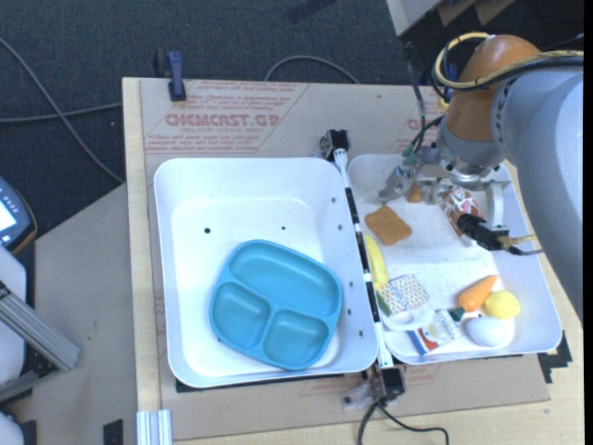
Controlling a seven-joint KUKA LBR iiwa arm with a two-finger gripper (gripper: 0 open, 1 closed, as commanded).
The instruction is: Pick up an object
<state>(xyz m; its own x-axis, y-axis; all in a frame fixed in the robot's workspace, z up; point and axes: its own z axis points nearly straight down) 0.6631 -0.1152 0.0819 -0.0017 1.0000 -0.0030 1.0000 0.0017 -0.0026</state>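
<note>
My gripper (432,187) hangs low over the far end of the right bin (542,336), below the orange band (489,72) of the arm. Just in front of it and to the left, a brown bread slice (387,224) lies on the bin floor. A yellow banana (375,260) lies along the divider. Nearer the front are a patterned packet (404,295), an orange carrot (477,292), a yellow lemon (501,304), a white egg (488,330) and a small red-and-blue box (432,335). Something small and reddish (460,204) sits right under the wrist, partly hidden.
The left bin (185,193) holds a blue divided plate (274,302) at its front. The arm's grey body (551,146) covers the right bin's far right corner. Cables (306,63) trail across the bench behind the bins.
</note>
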